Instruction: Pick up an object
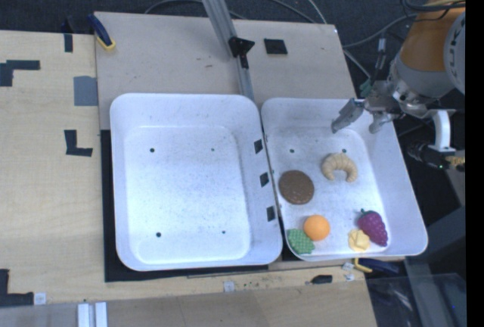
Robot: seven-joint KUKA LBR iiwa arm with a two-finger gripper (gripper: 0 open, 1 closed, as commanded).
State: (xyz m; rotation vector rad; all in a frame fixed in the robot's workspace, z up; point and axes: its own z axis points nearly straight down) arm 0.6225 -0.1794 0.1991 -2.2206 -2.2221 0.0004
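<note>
Bench (45, 166): pale wood, black tape marks
Right bin (401, 204): croissant (339, 166) at centre
Gripper (361, 118): twelve o'clock, fingers apart

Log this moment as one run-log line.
end effector: above right bin far end, nothing between fingers | croissant, brown disc, orange, grapes in right bin | pick: not yet done
</note>
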